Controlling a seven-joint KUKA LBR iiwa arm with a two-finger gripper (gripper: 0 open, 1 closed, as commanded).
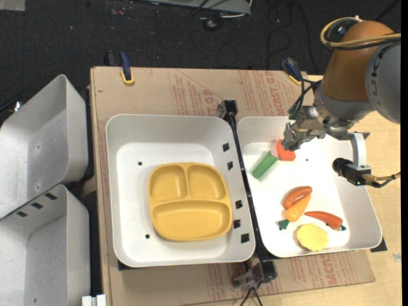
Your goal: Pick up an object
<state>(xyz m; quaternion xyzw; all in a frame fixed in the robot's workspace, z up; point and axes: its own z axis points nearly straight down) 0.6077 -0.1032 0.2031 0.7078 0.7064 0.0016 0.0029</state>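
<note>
Gripper (pixel 292 139) low over the right bin (pixel 331 177), tip at a red block (pixel 285 152) beside a green piece (pixel 264 165); open or closed, cannot tell. Nearer the front: carrot (pixel 297 199), red pepper (pixel 324 218), yellow slice (pixel 312 236). Yellow plate (pixel 190 201) in the left bin (pixel 127 164).

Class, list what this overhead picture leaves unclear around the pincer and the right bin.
Camera view: top of the red block, covered by the pincer.
Camera view: whether pincer and block touch, too small to tell.
Camera view: right bin's far right corner, behind the arm.
</note>
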